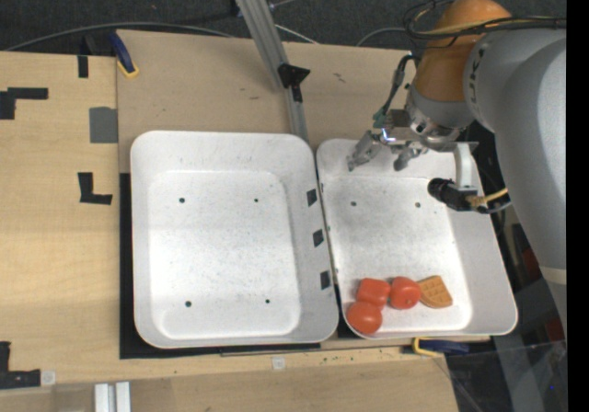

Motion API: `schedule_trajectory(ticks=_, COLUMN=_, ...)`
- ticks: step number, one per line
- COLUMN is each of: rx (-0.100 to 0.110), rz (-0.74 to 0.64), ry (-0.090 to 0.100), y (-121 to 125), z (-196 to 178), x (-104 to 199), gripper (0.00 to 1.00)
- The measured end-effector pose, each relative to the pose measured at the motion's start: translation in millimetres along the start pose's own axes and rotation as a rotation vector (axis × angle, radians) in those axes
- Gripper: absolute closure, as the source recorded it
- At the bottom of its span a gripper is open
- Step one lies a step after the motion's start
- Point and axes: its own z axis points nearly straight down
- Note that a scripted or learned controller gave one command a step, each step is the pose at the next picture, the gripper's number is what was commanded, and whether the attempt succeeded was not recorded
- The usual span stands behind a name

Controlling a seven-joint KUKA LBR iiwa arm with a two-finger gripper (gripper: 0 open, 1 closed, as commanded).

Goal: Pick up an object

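The gripper [379, 154] is seen at the far edge of the right bin [479, 245], its two fingers spread apart with nothing between them, so it is taken to be open and empty. It hangs from the grey arm with the orange band [456, 42], which reaches in from the right. The things to be picked are found well apart from it, at the near end of the same bin: three red pieces [379, 301] lying clustered and touching, with a tan piece [435, 291] just beside them on the right. The red pieces are rounded and smooth-looking, somewhat like small tomatoes; the tan one is flatter and angular, with a crust-like surface. All are judged to be light, probably toy food. The red ones are expected to be slippery and apt to roll, so a hold across the widest part of an outer one is advised, the cluster leaving little room for a finger between pieces. The tan piece is judged stiffer and easier to pinch across its narrow sides. The left bin [156, 217] lies alongside.
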Motion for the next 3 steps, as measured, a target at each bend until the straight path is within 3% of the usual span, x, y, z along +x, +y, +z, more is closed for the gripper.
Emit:
schedule_trajectory(ticks=1, rx=-0.004, rz=-0.002, ry=0.0, y=1, z=-13, x=1, gripper=1.0)
schedule_trajectory(ticks=2, rx=-0.012, rz=0.0, ry=0.0, y=1, z=-77, x=0, gripper=1.0)
schedule_trajectory(ticks=3, rx=-0.009, rz=0.0, ry=0.001, y=2, z=-106, x=1, gripper=1.0)
